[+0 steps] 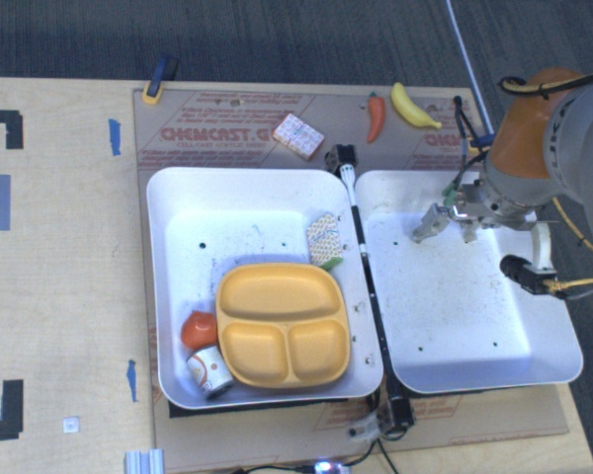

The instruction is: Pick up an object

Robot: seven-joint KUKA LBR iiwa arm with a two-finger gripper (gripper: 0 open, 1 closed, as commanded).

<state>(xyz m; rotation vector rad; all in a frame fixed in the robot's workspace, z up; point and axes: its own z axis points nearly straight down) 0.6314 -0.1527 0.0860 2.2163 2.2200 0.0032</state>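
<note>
My gripper (447,225) hangs over the far part of the right bin (474,358), open, with nothing between its fingers. In the left bin (178,215) lies a yellow divided plate (282,324). A red tomato-like piece (199,330) and a small white and orange can (209,368) sit at the plate's left side. A patterned pouch (323,239) rests by the far right corner of the plate, against the bin's right wall. The gripper is well to the right of all these, across the divider between the bins.
Behind the bins on the brown board lie a banana (413,107), a red chili (376,118) and a patterned block (296,134). A blue clamp (158,77) sits at the board's far left corner. A black cable (361,255) runs between the bins.
</note>
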